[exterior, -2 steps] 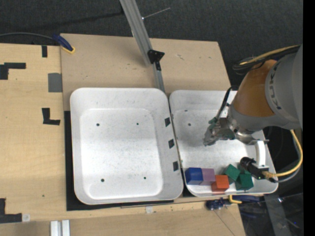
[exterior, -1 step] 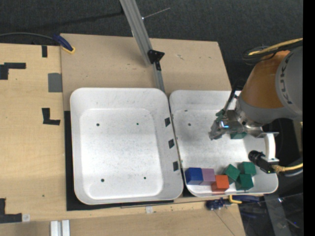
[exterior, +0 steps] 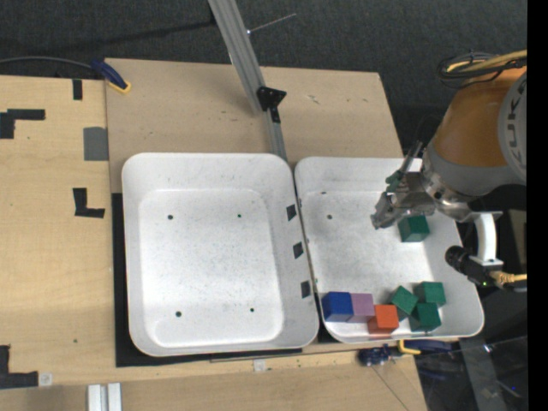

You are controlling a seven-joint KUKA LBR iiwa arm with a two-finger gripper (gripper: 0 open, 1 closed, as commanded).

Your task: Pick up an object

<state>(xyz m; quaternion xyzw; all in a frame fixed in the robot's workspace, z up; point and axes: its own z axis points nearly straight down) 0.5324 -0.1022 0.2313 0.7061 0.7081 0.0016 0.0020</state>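
The arm is cut off by the right edge.

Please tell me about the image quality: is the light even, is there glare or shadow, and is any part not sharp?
Camera view: soft, fairly even light; mild glare whitens the floor of the left bin; short, faint shadows lie beside the blocks in the right bin; the whole picture is slightly soft, and the hand near the green block looks blurred.
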